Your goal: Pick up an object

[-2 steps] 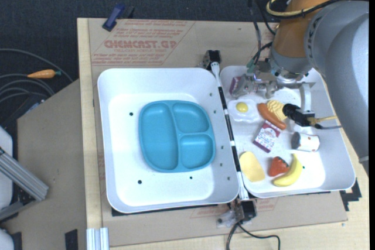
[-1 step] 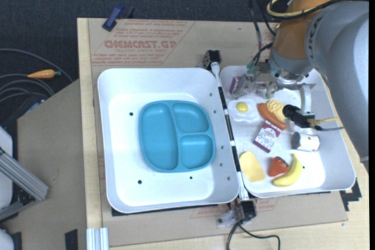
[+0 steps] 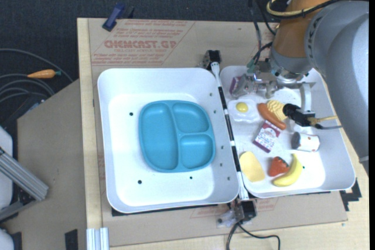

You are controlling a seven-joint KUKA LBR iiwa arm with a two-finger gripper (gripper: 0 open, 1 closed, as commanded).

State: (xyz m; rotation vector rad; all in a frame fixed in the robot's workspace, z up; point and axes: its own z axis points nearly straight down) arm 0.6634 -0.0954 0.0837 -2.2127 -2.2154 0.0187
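My gripper (image 3: 259, 85) hangs low over the far end of the right bin (image 3: 338, 168), under the orange-banded wrist. Just to its left a small purple item (image 3: 237, 85) lies by the bin's wall. In front of the gripper sit a toy fried egg (image 3: 241, 107) and an orange bread-like piece (image 3: 274, 113). Nearer the front are a purple and white carton (image 3: 266, 138), a pale yellow piece (image 3: 252, 166), a red piece (image 3: 279, 165) and a banana (image 3: 291, 173). I see nothing held by the gripper.
The left bin (image 3: 117, 91) holds a blue divided plate (image 3: 176, 135). The grey arm covers the right bin's far right corner. A blue object (image 3: 113, 17) lies at the bench's far edge, and an orange one (image 3: 42, 74) lies off the bench to the left.
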